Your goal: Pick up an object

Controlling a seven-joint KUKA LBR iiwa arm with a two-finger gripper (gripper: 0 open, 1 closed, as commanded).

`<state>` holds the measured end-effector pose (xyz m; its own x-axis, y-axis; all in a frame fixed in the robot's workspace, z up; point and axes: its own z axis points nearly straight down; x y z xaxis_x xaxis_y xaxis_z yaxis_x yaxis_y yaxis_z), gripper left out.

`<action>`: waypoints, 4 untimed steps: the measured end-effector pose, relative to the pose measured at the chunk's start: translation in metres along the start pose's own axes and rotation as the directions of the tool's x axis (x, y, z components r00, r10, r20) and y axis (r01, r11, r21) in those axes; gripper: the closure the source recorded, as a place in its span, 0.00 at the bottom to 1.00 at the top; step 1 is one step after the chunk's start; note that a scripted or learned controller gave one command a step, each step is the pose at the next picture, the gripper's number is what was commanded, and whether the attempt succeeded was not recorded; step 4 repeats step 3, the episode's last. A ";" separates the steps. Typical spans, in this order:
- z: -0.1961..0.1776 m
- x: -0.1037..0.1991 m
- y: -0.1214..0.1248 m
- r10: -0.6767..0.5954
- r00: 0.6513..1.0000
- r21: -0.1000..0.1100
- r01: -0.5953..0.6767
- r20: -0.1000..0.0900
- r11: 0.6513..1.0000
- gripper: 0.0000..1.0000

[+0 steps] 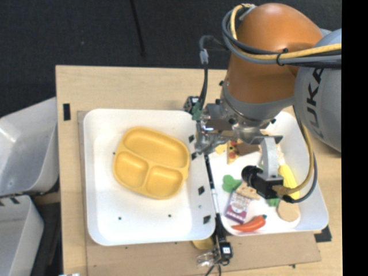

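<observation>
The right bin (307, 154) holds several small things: a green piece (231, 183), a purple packet (236, 209), a red chili pepper (249, 225), a tan round piece (288, 213), a yellow piece (287, 176) and a small red and yellow item (233, 149). My gripper (229, 140) hangs low over the back left part of this bin, near the divider, under the big orange wrist. The wrist hides most of the gripper. The small red and yellow item lies just below it.
A yellow divided plate (152, 162) lies in the left bin (98, 211). The arm's bulk covers the back of the right bin. A thin dark cable runs along the divider (210, 194) between the bins.
</observation>
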<state>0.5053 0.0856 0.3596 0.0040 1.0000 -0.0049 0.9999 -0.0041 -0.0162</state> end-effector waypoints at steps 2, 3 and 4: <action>-0.035 -0.040 -0.016 -0.003 1.000 -0.007 0.003 -0.002 1.000 1.00; -0.119 -0.011 -0.017 -0.010 1.000 -0.025 0.010 -0.006 1.000 1.00; -0.119 -0.011 -0.017 -0.010 1.000 -0.025 0.010 -0.006 1.000 1.00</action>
